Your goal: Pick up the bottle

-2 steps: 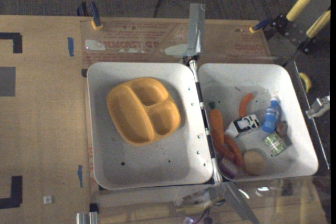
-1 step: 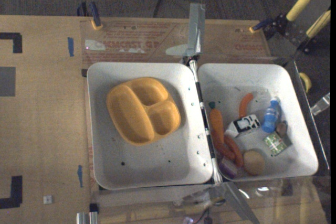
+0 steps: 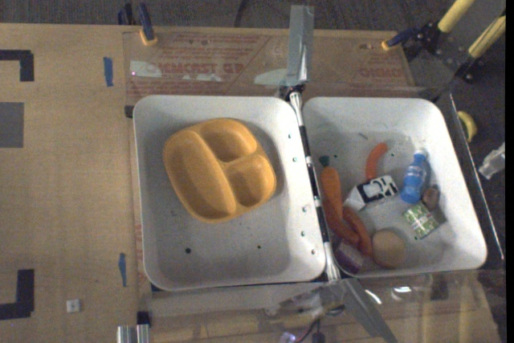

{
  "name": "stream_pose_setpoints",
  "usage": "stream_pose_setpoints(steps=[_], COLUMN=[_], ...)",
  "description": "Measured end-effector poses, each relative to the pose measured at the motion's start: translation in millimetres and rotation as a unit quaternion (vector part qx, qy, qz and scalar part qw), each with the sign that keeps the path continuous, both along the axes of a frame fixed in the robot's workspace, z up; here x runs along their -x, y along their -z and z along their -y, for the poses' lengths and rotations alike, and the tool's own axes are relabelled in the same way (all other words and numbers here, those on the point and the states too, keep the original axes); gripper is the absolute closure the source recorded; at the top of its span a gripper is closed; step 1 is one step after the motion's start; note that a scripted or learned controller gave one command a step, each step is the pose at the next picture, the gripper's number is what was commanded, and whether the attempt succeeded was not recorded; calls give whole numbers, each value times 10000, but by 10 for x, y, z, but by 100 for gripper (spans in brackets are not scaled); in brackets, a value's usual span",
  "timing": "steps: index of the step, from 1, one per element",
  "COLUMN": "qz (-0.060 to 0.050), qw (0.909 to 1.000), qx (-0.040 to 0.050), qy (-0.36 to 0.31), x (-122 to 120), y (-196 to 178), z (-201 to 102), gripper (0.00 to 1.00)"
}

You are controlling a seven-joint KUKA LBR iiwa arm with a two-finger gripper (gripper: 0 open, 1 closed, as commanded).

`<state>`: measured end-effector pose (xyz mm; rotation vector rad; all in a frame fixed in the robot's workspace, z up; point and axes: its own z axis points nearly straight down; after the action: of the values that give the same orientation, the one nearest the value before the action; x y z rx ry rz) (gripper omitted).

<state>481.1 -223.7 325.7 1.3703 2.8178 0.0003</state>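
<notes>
A small blue bottle (image 3: pixel 414 177) with a white cap lies in the right bin (image 3: pixel 353 120), toward its right side. It rests just right of a black-and-white carton (image 3: pixel 376 190) and above a green patterned packet (image 3: pixel 420 219).
The right bin also holds two carrots (image 3: pixel 330 190) (image 3: pixel 375 159), a sausage-like piece (image 3: pixel 358 229), a tan egg-shaped object (image 3: pixel 388 247), a purple item (image 3: pixel 348 255) and a small brown piece (image 3: pixel 432 197). A yellow divided plate (image 3: pixel 218 169) sits in the left bin (image 3: pixel 233 253).
</notes>
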Motion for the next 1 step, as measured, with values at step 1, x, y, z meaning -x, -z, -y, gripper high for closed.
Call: stream_pose_setpoints(steps=[1], qz=[-1], qw=[9889], qx=[9], qy=[-1483], x=[1], y=[-62], z=[0], gripper=[100])
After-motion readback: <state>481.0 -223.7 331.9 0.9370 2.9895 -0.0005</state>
